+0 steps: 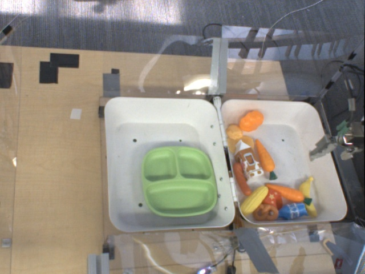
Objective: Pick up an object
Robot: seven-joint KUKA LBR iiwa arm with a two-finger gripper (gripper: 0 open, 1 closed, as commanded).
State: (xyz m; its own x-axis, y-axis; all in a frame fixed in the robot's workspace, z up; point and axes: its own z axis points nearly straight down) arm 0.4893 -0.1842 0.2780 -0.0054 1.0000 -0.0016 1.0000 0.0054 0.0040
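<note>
2 shallow white bins sit side by side on the wooden worktop (51,170), their inner rims touching along a grey divider. The left bin (122,124) holds 1 green divided plate (179,181) with 3 compartments, lying flat toward the bin's near right part, close to the shared rim. White floor is bare around the plate's left and far sides.

The right bin (296,121) holds a cluster of toy food packed along its left wall and near edge. At the far end lies 1 orange fruit (251,120), with a tan round piece (234,132) just beside it. Below these are 1 small white and brown carton (249,161), 1 carrot (264,154) tilted along its right side, and 1 red sausage (240,178) along its left. Near the front edge lie 1 yellow corn cob (254,199), a second carrot (286,192), 1 red tomato-like piece (266,211), 1 blue can (293,211) and 1 banana (308,190). The bin's far right part is bare floor.

The gripper (328,146) hangs at the right bin's right rim, well apart from the toys, with nothing seen between its jaws; whether they are open or closed I cannot tell.
</note>
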